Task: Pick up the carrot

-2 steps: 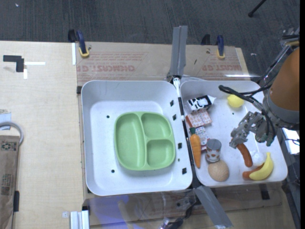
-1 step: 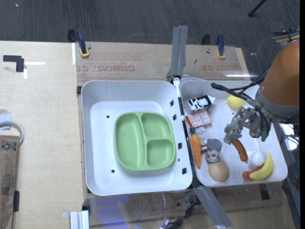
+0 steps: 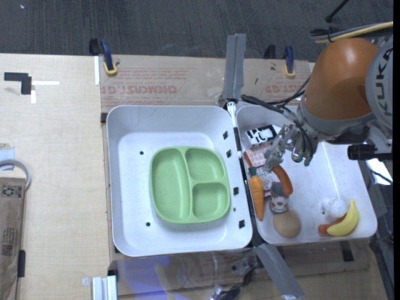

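Left bin [image 3: 125, 167] holding green divided plate [image 3: 189, 184]. Right bin [image 3: 356, 186] holding carrot [image 3: 257, 196], banana [image 3: 345, 220], round brown ball [image 3: 287, 224]. Gripper [image 3: 275, 158] hovering above carrot; finger state unclear.

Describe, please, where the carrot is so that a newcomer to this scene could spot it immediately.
Start with the right-hand white bin, under the arm. Along its left wall, beside the divider between the bins, lies the carrot, lengthwise and pointing toward the near edge. It is plain orange and tapered, unlike the small can and round tan ball beside it or the yellow banana further right.
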Controlling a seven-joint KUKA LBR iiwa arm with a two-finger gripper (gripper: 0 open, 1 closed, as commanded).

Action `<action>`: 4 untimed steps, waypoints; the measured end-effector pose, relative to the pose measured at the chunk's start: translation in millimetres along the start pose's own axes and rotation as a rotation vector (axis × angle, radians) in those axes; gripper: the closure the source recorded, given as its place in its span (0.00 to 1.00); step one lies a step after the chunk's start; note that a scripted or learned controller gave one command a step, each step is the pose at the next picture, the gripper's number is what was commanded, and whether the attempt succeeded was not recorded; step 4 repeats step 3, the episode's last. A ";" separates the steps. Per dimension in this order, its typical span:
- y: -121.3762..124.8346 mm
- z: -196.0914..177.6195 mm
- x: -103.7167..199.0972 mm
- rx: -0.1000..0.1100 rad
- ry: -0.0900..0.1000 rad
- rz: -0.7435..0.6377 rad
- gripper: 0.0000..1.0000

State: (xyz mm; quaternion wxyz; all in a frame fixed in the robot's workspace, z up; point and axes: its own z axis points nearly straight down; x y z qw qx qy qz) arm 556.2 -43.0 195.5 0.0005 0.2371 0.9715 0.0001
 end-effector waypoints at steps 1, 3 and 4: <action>-21.0 -38.3 63.8 0.000 0.000 -0.281 1.00; 42.7 -42.3 104.2 -0.001 0.000 -0.754 1.00; 42.7 -42.3 104.2 -0.001 0.000 -0.754 1.00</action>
